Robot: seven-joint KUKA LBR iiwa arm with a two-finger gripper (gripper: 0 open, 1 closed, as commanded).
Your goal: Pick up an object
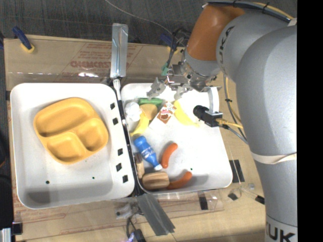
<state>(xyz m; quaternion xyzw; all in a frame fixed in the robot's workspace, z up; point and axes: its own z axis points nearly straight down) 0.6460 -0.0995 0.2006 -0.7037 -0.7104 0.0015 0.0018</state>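
Lying at the far end of the right bin (pixel 222 171), the banana (pixel 184 116) sits just below the gripper (pixel 169 88), beside a small red-and-white packet (pixel 165 115) and a green item (pixel 151 101). Fingers (pixel 155 88) appear spread, nothing between them, poised above the clutter, probably for a descent onto this cluster. Nearer the front lie a blue bottle (pixel 146 150), two sausages (pixel 168 155) and a wood block (pixel 155 179). A yellow tray (pixel 70 129) occupies the left bin (pixel 22 185).
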